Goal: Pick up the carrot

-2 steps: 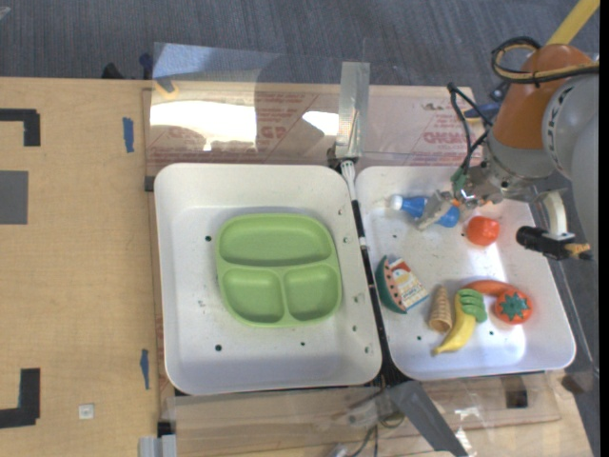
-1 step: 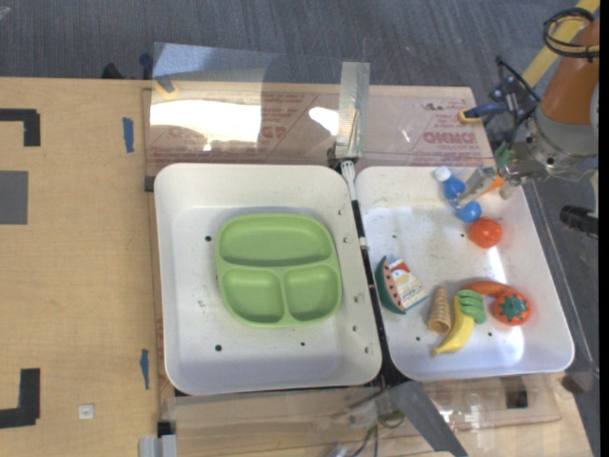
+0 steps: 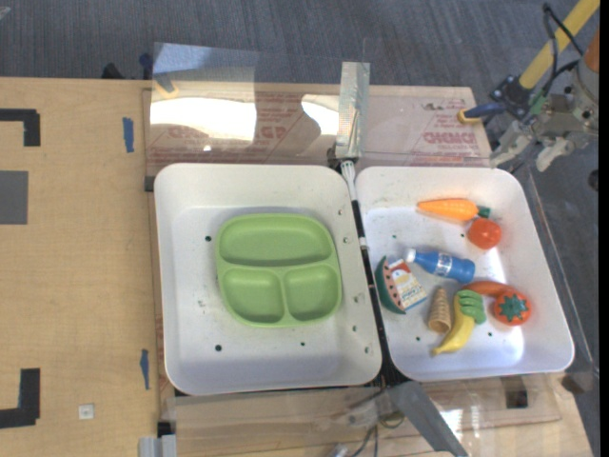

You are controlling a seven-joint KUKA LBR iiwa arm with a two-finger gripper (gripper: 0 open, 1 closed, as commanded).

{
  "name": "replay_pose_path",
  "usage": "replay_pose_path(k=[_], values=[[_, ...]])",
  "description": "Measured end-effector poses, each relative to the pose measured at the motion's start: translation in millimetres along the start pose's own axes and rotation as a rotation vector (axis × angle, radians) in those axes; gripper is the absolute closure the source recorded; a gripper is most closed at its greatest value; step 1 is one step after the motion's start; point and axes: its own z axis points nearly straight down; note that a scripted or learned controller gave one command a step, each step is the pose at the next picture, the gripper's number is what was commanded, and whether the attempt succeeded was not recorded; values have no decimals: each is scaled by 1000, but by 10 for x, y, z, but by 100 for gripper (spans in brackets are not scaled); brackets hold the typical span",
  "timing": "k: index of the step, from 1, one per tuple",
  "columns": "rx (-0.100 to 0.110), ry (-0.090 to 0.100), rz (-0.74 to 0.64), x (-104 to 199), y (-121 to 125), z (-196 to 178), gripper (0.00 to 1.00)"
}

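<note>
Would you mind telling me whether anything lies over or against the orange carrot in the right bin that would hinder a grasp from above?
Nothing lies on the orange toy carrot near the right white bin's far edge. Its top is uncovered. The one close neighbour is the small red tomato, beside its green leafy end; whether they touch, I cannot tell. The blue bottle lies apart.

Left bin: white, with small dark dots.
Right bin: white.
Divided plate: light green throughout.
Carrot: orange, with a green tip at its right end.
Tomato: red, green on top.
Bottle: blue, with a white end and a red band.
Banana: yellow.
Cone: tan.
Second red item: red with a green spot; what it is cannot be told.
Bench: pale brown, with black marks and bits of blue tape.
Floor: dark grey.
</note>
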Motion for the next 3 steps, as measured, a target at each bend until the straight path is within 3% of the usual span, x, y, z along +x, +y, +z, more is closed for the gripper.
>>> replay_pose_path(k=[1,2,3], values=[[8,3,-108,439,-50,1398,0],[23,3,-110,437,-81,1335,100],[3,7,-308,1395,-612,468,100]])
